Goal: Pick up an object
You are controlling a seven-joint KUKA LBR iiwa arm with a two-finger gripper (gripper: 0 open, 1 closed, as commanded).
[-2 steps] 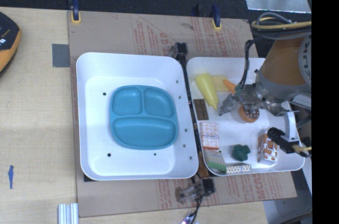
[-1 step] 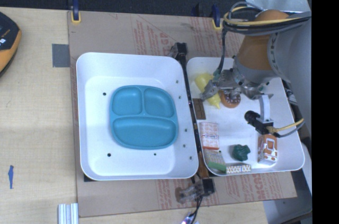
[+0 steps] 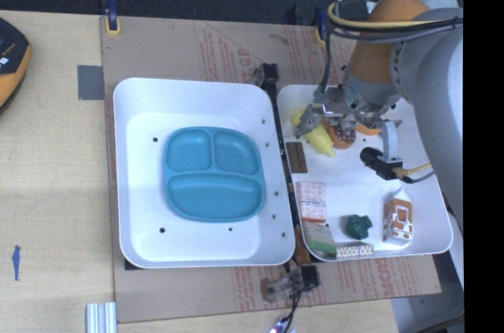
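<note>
Gripper [image 3: 329, 119] sat over yellow lumpy plastic toy [image 3: 319, 138]; opening could not be told. Judged light, slippery: grip across its middle.

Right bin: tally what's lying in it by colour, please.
Yellow toy: 1
Orange piece: 1
Green lump: 1
Red-white packet: 1
Orange-white carton: 1
Patterned strip: 1
Total: 6
Pale scrap below the packet: too unclear to count.
</note>
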